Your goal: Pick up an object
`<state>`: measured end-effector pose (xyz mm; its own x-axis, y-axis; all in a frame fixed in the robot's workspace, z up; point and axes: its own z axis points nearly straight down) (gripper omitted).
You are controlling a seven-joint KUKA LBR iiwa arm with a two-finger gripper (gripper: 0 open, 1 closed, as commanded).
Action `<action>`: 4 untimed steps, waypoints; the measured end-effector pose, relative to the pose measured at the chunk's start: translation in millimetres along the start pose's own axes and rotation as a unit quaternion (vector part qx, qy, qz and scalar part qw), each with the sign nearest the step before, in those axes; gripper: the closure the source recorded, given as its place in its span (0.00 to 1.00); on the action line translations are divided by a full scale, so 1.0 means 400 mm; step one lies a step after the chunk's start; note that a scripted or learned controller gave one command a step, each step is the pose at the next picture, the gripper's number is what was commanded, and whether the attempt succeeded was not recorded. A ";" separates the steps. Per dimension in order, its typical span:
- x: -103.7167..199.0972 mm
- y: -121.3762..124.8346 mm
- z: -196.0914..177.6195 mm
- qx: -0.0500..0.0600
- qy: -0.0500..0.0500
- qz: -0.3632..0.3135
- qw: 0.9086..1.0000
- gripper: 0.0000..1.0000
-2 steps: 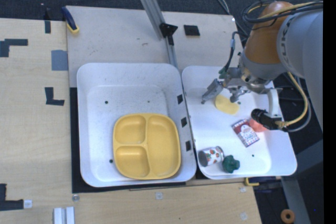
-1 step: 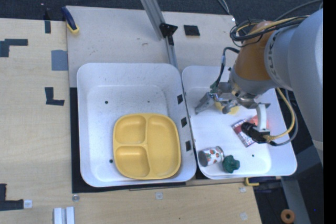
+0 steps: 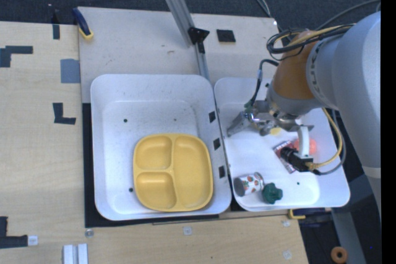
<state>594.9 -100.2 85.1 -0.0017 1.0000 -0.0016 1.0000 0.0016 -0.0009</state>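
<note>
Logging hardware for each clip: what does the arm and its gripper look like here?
The arm is bulky, rounded and grey, with an orange band above the wrist. Yellow and black cables loop around it. The gripper is metallic grey, with slim fingers.

Grey arm (image 3: 359,71), orange band, yellow cables

**One fixed camera, high over the bench**

A single view looks down at a slant on both bins, far enough back to take in the whole bench top (image 3: 142,46) and the dark floor beyond. The arm (image 3: 346,65) comes in from the right of frame, so the left bin (image 3: 105,96) lies beyond the gripper (image 3: 238,125), the right bin (image 3: 328,195) under it.
</note>
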 end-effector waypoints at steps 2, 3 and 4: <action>-0.015 -0.002 -0.179 -0.001 0.001 0.001 1.000 1.00; 0.009 0.008 -0.321 -0.002 0.001 0.000 1.000 1.00; -0.005 0.010 -0.470 -0.001 0.001 0.000 1.000 1.00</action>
<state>598.9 -102.0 273.3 -0.0015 1.0000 -0.0004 1.0000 0.0015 0.0010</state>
